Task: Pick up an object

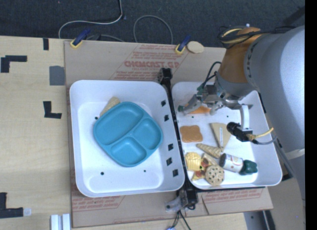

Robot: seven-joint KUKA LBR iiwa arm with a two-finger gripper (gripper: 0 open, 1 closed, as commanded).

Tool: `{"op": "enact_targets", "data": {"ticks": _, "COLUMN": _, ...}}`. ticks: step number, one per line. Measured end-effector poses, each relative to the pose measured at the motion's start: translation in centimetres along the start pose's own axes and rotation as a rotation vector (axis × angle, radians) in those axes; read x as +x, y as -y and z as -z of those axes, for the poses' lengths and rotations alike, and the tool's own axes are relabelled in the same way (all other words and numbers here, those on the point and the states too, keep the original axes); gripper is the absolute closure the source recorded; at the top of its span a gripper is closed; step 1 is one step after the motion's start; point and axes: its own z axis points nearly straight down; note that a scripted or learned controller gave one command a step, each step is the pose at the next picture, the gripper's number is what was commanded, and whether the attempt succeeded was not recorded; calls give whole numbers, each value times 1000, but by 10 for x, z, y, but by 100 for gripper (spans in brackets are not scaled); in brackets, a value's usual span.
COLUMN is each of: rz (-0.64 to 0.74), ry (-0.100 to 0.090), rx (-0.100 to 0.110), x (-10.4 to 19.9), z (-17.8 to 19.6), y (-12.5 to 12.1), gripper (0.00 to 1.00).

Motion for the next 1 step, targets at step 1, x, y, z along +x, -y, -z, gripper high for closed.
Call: {"op": "enact_targets", "data": {"ticks": 1, "rz": 0, "ry": -8, "rx": 15, "x": 1, "z": -27, "y": -44, "gripper": 0}}
